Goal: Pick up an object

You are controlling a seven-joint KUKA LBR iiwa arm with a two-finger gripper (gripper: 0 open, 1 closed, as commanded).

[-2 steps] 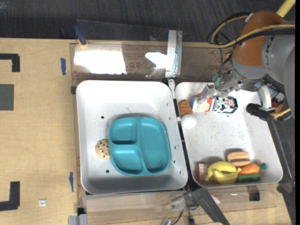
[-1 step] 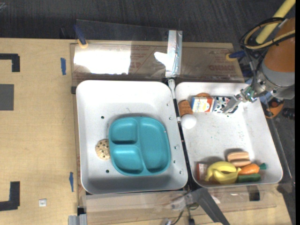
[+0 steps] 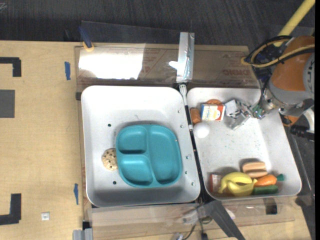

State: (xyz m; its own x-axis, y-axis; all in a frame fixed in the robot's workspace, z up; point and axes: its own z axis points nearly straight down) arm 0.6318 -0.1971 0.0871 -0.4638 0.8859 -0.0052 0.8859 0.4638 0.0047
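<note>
1. Plenty of candidates to grab, all in the right bin [image 3: 280, 149]. Upper left corner of that bin: a small white-and-orange carton [image 3: 212, 112] with something round and orange [image 3: 214, 103] tucked just behind it, and a brownish sausage-looking piece [image 3: 194, 115] touching the carton's left side.
2. Just below that group sits a white ball [image 3: 201, 131], right against the bin's left wall.
3. Lower right of the frame, along the bin's bottom edge, there's a pile: yellow banana [image 3: 237, 183], a hot dog in a bun [image 3: 254, 168] just above it, and a carrot with a green end [image 3: 267, 180] to the right – all pretty much touching.
4. The gripper [image 3: 239, 115] is down in the upper middle of the right bin, just to the right of the carton. It looks metallic and cluttered from this angle – honestly can't tell if the claw is wide or narrow, and I see nothing clearly between the fingers.
5. The arm [image 3: 292, 76] comes in from the upper right, orange band and yellow cables showing.
6. Left bin [image 3: 95, 109] holds a teal divided plate [image 3: 148, 154] in the middle, with a cookie [image 3: 109, 159] touching its left edge.
</note>
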